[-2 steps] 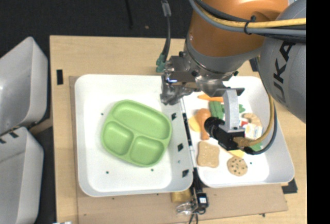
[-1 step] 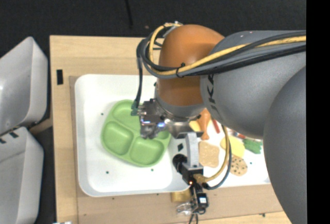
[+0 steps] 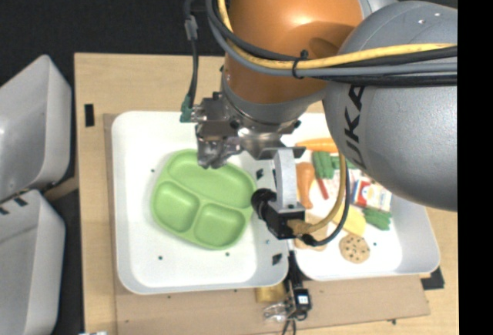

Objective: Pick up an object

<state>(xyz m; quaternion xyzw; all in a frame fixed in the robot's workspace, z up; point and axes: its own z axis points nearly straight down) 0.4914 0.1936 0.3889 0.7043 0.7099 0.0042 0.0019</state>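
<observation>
A light green divided plate (image 3: 202, 204) lies in the left white bin (image 3: 139, 249), tilted slightly, with three compartments facing up. My gripper (image 3: 210, 155) hangs low over the plate's far rim, just at its upper edge. The big orange-banded wrist (image 3: 285, 25) hides most of the gripper from above. I see nothing lifted off the bin floor.
The right bin (image 3: 408, 249) holds several small items: an orange carrot-like piece (image 3: 304, 183), green pieces (image 3: 325, 164), a colourful packet (image 3: 363, 193) and a round cookie (image 3: 354, 248). The arm's grey body (image 3: 400, 125) covers that bin's far part. Cables (image 3: 331, 218) dangle over the divide between the bins.
</observation>
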